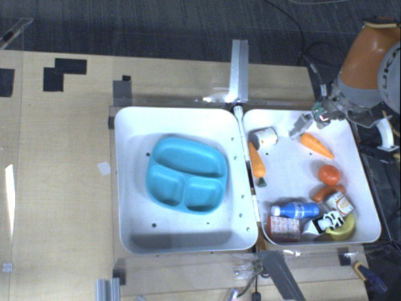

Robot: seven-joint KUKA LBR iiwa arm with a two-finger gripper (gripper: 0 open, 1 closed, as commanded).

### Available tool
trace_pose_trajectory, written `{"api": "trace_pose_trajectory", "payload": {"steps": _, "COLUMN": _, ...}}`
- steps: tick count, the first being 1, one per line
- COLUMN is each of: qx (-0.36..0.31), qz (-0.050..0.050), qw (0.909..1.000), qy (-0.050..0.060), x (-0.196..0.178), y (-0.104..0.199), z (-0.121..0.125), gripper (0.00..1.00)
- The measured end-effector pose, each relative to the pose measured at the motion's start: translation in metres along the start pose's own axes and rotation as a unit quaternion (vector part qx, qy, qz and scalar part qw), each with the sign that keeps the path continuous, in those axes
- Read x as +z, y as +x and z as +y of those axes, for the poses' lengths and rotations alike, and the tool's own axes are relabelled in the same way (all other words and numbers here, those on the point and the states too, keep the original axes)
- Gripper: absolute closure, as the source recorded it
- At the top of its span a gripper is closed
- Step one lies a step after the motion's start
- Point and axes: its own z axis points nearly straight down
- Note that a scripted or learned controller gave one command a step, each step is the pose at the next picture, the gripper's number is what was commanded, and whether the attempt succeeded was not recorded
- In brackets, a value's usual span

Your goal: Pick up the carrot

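In the right bin [294,168], an orange carrot with a green end [255,160] lies along the left wall. A second, shorter orange cone-shaped piece [316,145] rests near the far right corner. My gripper [310,121] hangs at the bin's far edge, just above and left of that shorter orange piece and close to it. I cannot make out contact between them. The grey arm with its orange band [369,58] comes in from the upper right.
A white cylinder [264,137] sits by the long carrot's far end. An orange-red tomato [329,174], a blue bottle [296,210], a red box [285,226], a small can [340,202] and a yellow banana [341,228] crowd the near right corner. The left bin [131,231] holds a blue divided plate [186,174].
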Motion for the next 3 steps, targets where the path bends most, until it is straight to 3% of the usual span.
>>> {"api": "trace_pose_trajectory", "payload": {"steps": 1, "qx": -0.027, "qz": -0.001, "qw": 0.9996, "qy": -0.001, "x": -0.063, "y": -0.017, "z": -0.018, "gripper": 0.0}}
{"api": "trace_pose_trajectory", "payload": {"steps": 2, "qx": -0.038, "qz": -0.001, "qw": 0.9993, "qy": -0.001, "x": 0.063, "y": -0.04, "z": -0.023, "gripper": 0.0}}
{"api": "trace_pose_trajectory", "payload": {"steps": 3, "qx": -0.039, "qz": -0.003, "qw": 0.9992, "qy": -0.004, "x": 0.05, "y": -0.04, "z": -0.02, "gripper": 1.0}}
